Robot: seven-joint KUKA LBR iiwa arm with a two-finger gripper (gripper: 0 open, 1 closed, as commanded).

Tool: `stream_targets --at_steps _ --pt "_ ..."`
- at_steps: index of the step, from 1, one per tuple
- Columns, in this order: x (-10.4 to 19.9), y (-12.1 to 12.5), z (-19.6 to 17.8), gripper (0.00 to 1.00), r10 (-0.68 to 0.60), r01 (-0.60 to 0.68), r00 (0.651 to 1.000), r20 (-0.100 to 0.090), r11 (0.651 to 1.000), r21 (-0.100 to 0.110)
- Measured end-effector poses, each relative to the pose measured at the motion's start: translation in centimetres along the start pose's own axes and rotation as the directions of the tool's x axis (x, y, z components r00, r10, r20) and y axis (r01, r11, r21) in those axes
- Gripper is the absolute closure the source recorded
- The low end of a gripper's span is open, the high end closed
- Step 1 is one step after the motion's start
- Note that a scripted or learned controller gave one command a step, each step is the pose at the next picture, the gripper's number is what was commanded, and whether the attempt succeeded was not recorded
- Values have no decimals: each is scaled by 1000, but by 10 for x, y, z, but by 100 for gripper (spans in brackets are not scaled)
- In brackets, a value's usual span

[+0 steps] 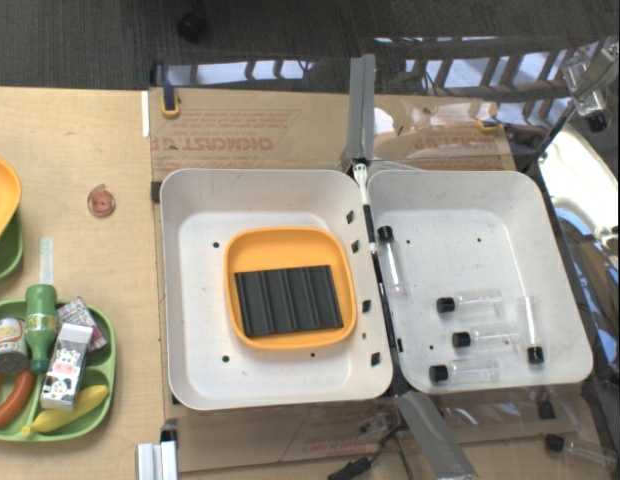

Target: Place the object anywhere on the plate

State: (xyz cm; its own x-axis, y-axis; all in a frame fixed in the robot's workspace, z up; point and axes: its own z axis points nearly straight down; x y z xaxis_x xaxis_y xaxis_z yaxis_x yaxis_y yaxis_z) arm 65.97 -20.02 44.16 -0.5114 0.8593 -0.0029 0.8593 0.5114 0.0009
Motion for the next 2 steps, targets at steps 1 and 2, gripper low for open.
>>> stream_targets --at_steps 1,2 --pt "-19 -12 0 100 -280 280 960 0 960 -1" --pt "-15 -15 1 100 -538 538 843 -2 843 -1"
